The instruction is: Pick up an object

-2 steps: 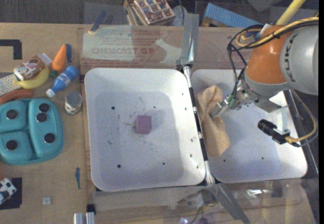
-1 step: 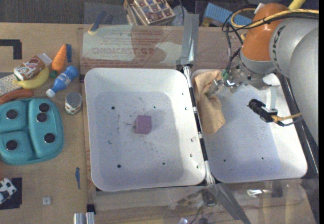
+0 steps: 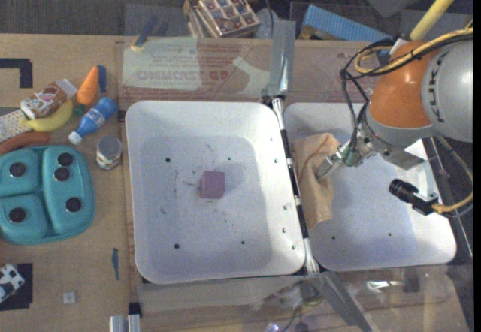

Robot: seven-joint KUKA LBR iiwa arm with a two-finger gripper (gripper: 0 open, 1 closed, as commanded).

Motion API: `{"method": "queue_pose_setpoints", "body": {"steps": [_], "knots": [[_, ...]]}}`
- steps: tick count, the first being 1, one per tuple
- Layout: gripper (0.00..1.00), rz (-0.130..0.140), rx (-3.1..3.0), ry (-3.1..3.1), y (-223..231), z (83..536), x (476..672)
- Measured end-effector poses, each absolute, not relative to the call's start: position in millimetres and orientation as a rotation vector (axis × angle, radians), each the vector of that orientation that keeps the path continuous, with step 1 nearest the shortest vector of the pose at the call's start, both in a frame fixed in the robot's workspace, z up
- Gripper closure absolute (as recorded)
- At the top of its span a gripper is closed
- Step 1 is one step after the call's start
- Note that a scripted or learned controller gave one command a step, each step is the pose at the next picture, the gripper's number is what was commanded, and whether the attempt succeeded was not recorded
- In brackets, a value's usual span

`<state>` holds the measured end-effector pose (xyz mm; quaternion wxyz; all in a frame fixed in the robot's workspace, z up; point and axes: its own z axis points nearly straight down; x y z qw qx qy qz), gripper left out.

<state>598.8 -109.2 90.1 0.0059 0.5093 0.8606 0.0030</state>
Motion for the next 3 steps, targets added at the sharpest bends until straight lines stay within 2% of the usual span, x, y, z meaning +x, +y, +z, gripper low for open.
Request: {"method": "queue_pose_setpoints", "body": {"steps": [1,2,3], "knots": [[0.00,0.006,1.691,2.634,-108.8,89.4,642.6],[0.00,-0.004,1.794,2.577,-104.7,88.4,668.3],[0.00,0.008,1.579,2.701,-99.7,90.1,617.5]]}}
